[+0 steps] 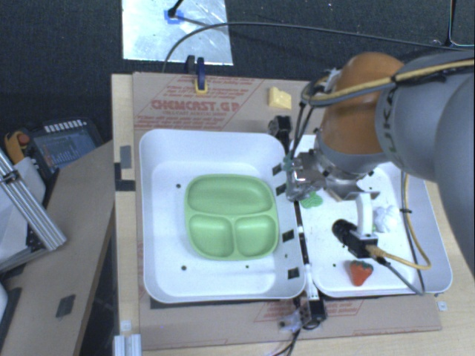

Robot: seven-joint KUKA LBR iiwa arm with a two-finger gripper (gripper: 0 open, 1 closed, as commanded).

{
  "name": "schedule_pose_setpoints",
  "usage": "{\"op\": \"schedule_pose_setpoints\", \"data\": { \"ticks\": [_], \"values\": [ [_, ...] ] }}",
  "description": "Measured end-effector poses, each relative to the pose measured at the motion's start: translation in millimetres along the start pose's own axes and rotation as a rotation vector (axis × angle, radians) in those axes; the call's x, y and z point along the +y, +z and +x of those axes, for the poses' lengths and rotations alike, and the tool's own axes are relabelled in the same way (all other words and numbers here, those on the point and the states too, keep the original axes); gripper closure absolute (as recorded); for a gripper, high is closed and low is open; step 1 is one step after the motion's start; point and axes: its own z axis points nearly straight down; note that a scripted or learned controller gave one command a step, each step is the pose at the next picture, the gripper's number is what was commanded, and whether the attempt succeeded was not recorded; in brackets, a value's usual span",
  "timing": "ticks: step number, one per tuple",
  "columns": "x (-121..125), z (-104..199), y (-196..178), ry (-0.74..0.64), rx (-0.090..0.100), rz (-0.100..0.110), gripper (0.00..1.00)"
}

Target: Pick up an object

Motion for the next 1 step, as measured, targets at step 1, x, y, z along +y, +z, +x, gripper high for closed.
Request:
{"op": "schedule_pose_setpoints", "data": {
  "ticks": [1],
  "values": [
    [3.3,53.6,-3.3,0.000,-0.001,-0.003,1.00]
  ]
}}
